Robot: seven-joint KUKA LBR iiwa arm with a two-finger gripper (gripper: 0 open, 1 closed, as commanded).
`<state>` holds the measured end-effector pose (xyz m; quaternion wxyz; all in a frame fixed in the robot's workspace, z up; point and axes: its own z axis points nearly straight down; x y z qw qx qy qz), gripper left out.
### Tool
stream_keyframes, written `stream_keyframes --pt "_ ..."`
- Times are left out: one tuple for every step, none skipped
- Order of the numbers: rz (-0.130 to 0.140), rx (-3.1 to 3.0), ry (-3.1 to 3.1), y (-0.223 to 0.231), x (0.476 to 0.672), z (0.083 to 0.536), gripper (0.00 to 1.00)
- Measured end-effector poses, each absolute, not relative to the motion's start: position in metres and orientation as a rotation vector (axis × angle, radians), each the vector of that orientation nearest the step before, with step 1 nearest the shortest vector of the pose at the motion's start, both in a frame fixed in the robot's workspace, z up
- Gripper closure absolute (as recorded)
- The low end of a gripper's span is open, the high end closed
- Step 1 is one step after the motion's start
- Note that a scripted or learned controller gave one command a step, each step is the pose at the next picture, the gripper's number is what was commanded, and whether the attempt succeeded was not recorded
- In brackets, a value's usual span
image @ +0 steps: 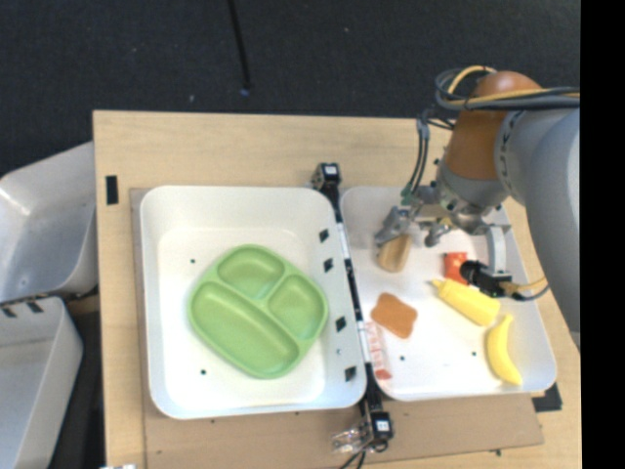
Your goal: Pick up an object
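My gripper [411, 229] hangs over the far left part of the right bin [532, 371], its fingers spread apart with nothing between them. A tan bread roll [395, 253] lies just below the left finger [391, 227], touching it or nearly so. In the same bin lie a brown toast-like slice [394, 315], a yellow squeeze bottle [467, 301], a banana [502, 350] and a small red block [455, 264].
The left bin [156, 379] holds a green divided plate [258, 310]. A red and white packet [376, 352] lies along the right bin's left wall. A black-clipped divider [342, 262] separates the bins. The grey arm [527, 154] covers the right bin's far right corner.
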<state>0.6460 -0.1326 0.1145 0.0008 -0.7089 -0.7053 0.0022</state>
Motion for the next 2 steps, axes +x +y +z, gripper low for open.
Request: stream_keyframes --pt "0.004 -2.232 -2.213 -0.134 0.646 0.101 0.00" --pt "0.000 -2.236 -2.212 -0.135 0.647 0.113 1.00"
